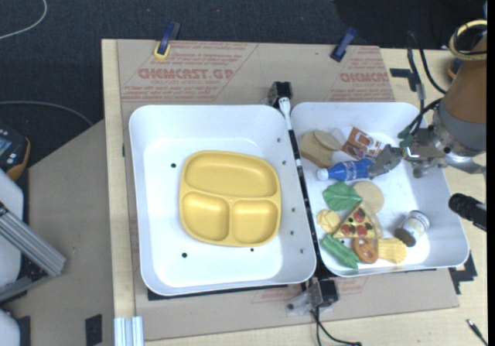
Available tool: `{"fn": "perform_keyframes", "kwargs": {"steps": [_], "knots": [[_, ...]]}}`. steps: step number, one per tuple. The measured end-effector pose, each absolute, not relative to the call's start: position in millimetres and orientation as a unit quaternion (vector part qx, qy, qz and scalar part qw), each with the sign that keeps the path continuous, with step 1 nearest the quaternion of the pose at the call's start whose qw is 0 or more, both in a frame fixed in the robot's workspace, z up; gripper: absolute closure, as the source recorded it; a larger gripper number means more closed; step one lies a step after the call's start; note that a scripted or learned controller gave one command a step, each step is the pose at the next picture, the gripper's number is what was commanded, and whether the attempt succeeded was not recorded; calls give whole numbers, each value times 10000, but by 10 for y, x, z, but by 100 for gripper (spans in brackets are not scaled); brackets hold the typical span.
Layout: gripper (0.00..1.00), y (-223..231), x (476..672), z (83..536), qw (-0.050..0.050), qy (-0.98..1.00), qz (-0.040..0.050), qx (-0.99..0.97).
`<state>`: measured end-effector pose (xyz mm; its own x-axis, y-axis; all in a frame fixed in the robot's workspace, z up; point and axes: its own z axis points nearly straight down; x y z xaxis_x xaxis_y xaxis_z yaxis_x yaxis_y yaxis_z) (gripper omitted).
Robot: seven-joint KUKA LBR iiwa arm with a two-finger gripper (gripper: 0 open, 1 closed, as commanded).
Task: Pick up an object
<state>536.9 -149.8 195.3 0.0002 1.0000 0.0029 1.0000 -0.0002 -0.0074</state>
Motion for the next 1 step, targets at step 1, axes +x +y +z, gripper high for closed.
{"fn": "perform_keyframes", "kwargs": {"steps": [1], "knots": [[0,-1455,5300,1497,35,-7071,14,-7071]]}}
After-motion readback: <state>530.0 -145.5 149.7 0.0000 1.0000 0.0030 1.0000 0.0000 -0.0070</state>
